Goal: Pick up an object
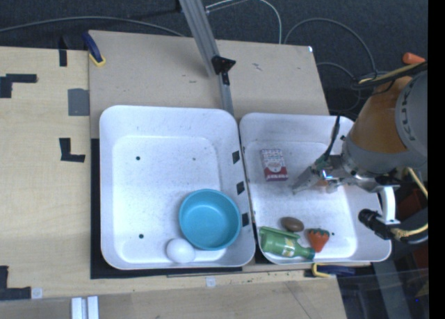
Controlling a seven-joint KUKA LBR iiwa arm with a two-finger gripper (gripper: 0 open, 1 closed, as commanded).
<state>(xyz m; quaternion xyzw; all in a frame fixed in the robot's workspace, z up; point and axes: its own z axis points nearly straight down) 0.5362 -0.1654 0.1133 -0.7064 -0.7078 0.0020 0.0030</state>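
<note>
Over the right bin (348, 126) the gripper (304, 181) hangs beside the red carton (274, 164), grasping nothing; finger state: cannot tell. Green bottle (284, 244), brown stone (293, 224), strawberry (318, 238) sit near the front. Pick not done; grab and lift remain.

The arm (403, 123) (grey, orange-banded) is cut off at the right edge.

Even overhead light, soft shadows, slight blur, mild grain.
</note>
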